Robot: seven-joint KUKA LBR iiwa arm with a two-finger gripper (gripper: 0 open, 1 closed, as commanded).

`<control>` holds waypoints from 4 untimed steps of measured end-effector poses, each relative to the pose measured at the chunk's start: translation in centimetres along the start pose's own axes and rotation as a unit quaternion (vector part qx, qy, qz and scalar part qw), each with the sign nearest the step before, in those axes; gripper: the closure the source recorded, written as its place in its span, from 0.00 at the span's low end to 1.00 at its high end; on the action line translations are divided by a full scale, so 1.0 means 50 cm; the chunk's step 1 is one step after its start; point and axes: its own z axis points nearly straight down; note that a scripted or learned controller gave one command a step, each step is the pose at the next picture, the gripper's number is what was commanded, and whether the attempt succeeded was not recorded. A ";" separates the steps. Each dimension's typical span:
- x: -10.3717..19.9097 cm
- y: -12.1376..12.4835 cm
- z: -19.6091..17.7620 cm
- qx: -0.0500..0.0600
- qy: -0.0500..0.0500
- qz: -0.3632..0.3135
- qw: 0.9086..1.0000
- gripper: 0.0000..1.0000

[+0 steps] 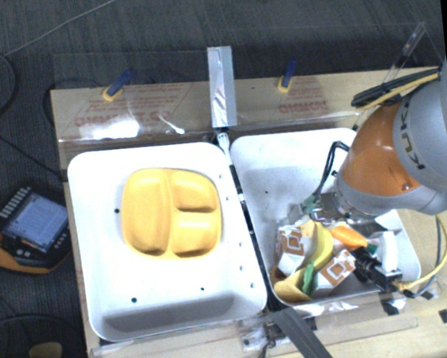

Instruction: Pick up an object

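Banana [316,255] (yellow, curved), among packets [293,244]

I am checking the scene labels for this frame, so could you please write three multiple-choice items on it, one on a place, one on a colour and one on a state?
1. Where does the yellow divided tray lie?
A. In the left bin
B. In the right bin
C. On the floor beside the bench

2. What colour is the band on the arm above the wrist?
A. Blue
B. Orange
C. Green

3. How do the things in the right bin lie?
A. Spread evenly over the whole bin
B. Stacked against its far wall
C. Bunched in its near part, under the arm

Answers:
1 A, the tray sits in the middle of the left bin.
2 B, the band shows orange against the grey arm.
3 C, the banana and the packets lie together at the near side; the far part is bare.
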 end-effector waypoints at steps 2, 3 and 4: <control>0.005 -0.002 0.000 -0.001 -0.003 0.008 1.000 0.00; -0.052 0.089 -0.042 0.043 -0.001 0.100 0.994 0.00; -0.159 0.124 0.030 0.023 0.000 0.006 1.000 0.00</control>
